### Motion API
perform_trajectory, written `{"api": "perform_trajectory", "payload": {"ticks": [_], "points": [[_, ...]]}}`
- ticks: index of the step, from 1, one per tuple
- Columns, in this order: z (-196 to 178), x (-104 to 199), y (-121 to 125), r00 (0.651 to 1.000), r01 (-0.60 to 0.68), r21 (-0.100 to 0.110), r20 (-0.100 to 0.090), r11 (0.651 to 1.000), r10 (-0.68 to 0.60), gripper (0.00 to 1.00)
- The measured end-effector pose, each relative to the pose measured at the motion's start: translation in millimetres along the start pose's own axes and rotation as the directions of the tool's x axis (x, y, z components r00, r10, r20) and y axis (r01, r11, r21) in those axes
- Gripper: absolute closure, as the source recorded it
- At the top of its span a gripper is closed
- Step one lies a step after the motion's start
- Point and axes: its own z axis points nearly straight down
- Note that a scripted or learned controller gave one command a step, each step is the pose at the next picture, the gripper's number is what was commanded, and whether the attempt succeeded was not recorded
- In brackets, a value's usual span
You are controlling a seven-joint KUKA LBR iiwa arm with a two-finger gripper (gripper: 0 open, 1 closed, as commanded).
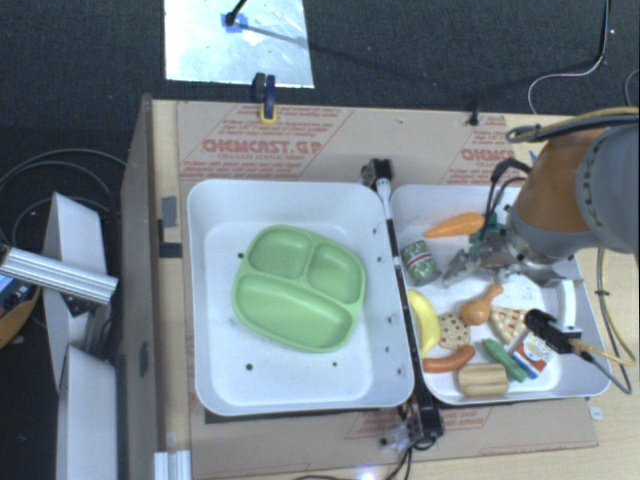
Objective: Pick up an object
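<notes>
The right bin holds several toy foods: an orange carrot at the back, a small green-labelled can by the left wall, and a brown drumstick in the middle. Nearer the front lie a yellow banana, a speckled cracker, a pizza slice, a red sausage, a green bean pod and a tan bun. My gripper is low in this bin, just right of the can, below the carrot and above the drumstick. Nothing is visibly held.
The left bin holds a green divided plate. A clamp bar runs between the two bins. My arm covers the right bin's back right part. Cardboard lines the bench around the bins.
</notes>
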Motion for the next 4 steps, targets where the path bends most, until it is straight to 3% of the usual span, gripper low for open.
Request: {"api": "perform_trajectory", "payload": {"ticks": [1, 2, 3, 4], "points": [[-2, -39, 59, 1.0, 0.005, -0.014, 0.005, 1.0, -0.005, 0.0], [0, -27, -15, 1.0, 0.0, -0.001, 0.0, 1.0, 0.0, 0.0], [-2, -39, 58, 1.0, 0.007, -0.015, 0.004, 1.0, -0.007, 0.0], [-29, 2, -23, 1.0, 0.003, -0.002, -0.001, 1.0, -0.003, 0.0]]}}
